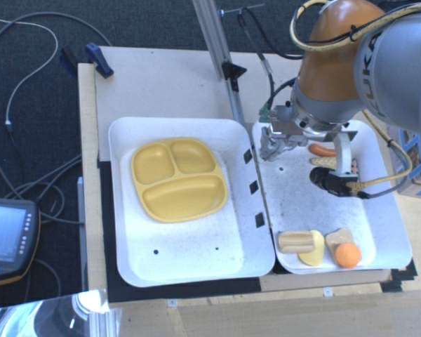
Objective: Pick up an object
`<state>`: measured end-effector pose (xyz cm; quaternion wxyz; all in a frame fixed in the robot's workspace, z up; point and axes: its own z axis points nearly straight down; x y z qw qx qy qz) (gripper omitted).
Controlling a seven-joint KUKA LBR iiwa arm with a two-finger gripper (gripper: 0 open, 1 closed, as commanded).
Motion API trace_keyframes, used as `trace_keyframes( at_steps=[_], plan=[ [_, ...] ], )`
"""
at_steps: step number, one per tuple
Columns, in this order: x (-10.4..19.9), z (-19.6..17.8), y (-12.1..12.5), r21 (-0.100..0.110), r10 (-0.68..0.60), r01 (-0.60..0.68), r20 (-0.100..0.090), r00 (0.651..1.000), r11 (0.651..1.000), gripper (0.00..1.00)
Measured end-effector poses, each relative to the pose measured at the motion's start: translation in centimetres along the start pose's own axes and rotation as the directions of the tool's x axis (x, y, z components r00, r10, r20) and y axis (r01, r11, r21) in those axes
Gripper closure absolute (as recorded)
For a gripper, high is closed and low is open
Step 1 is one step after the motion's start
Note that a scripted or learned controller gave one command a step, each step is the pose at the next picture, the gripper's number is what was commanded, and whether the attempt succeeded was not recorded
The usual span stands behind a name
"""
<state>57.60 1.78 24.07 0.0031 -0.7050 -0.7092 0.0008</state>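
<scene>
A yellow divided plate (pixel 179 180) is being carried in the left bin (pixel 126 258), with bare floor left toward its near edge. In the right bin (pixel 295 202), the gripper (pixel 272 146) is being held over the far left corner; the state of its fingers cannot be told. A bread-like piece (pixel 295 241), a yellow wedge (pixel 313 252) and an orange ball (pixel 348 255) are being kept along the near rim, with open floor between.

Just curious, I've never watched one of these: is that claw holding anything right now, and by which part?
Nothing is visibly held: the gripper hangs over bare floor of the right bin.
</scene>
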Motion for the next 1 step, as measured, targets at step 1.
trace_keyframes(
  at_steps=[1],
  plan=[
    [4.87, 1.37, -1.91, 0.0, 0.0, 0.0, 0.0, 1.0, 1.0, 1.0]
  ],
)
